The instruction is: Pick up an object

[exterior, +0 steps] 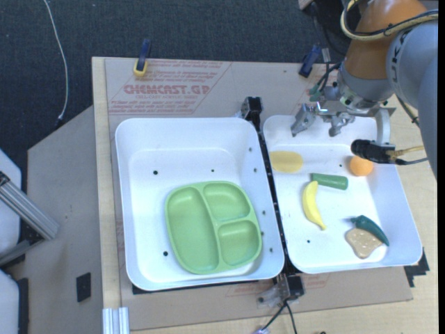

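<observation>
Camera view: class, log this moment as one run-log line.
hand: open, holding nothing, over right bin's far edge | banana, orange: lying in that bin | green tray: left bin

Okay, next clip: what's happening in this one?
A grey arm reaches in from the right, its gripper hanging open over the far edge of the right bin with nothing between its fingers. That bin holds a yellow lemon-like piece, a green stick, a banana, an orange, and a tan piece beside a dark green one. The left bin holds a green divided tray.
</observation>
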Controlling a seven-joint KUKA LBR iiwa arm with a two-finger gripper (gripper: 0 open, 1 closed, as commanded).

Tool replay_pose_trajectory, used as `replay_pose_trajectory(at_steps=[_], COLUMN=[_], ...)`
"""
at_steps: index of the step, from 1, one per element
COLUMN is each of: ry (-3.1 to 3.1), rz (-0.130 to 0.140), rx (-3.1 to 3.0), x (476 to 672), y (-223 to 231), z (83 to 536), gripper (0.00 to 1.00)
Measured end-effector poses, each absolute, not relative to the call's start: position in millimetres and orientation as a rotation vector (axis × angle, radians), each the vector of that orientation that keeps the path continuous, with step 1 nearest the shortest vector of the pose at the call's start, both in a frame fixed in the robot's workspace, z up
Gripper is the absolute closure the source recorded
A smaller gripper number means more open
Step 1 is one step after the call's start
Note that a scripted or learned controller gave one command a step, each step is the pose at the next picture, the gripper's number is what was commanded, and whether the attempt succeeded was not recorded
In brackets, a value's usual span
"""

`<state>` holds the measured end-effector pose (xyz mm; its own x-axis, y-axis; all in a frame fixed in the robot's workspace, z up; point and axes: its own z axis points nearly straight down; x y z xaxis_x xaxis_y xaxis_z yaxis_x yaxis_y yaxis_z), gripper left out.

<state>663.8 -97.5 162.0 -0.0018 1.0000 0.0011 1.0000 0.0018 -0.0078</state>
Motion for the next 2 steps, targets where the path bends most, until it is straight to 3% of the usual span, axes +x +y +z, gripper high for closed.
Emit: replay_pose_trajectory(at_steps=[2], ry=[-2.219], rz=[0.003], rx=[-2.219], x=[657.7], y=[-95.0], z=[83.4], gripper=[0.00])
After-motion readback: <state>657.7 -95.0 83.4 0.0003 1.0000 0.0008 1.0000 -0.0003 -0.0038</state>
